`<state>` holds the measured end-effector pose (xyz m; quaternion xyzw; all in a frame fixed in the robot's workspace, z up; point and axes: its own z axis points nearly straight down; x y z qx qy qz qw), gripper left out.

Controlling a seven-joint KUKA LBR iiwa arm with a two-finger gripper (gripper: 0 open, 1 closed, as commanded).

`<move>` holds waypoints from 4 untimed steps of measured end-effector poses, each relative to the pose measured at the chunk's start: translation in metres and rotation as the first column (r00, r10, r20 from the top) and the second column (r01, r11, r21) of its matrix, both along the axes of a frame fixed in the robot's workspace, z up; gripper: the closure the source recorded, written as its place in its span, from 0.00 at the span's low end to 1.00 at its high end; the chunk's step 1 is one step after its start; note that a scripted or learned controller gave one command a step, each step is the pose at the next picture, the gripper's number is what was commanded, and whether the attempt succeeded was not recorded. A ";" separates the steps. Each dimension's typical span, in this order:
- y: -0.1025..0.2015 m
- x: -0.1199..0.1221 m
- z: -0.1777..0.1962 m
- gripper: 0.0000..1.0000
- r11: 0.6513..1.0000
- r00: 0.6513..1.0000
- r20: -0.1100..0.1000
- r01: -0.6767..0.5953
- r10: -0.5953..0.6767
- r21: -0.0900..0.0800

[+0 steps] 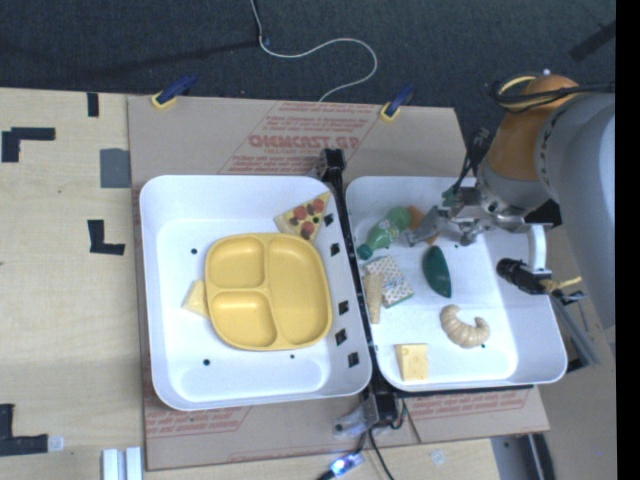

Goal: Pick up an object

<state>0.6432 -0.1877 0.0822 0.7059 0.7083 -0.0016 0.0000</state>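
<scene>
Camera view: smooth yellow 4-compartment plate (268, 290), curled tan croissant (465, 327).

This looks like a robotics lab rather than a home. Two white bins (160, 268) sit on a cardboard sheet (290, 133) clamped to a wooden bench, with black tape marks left of the sheet, a loose cable (320, 48) above it, and probably dark carpet beyond.
</scene>
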 end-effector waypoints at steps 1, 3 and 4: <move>0.000 0.001 0.013 1.00 1.000 1.000 0.003 -0.001 0.001 -0.001; 0.002 -0.005 0.107 1.00 1.000 1.000 0.005 0.003 -0.003 0.002; 0.003 -0.004 0.144 1.00 1.000 1.000 0.004 0.002 -0.002 0.002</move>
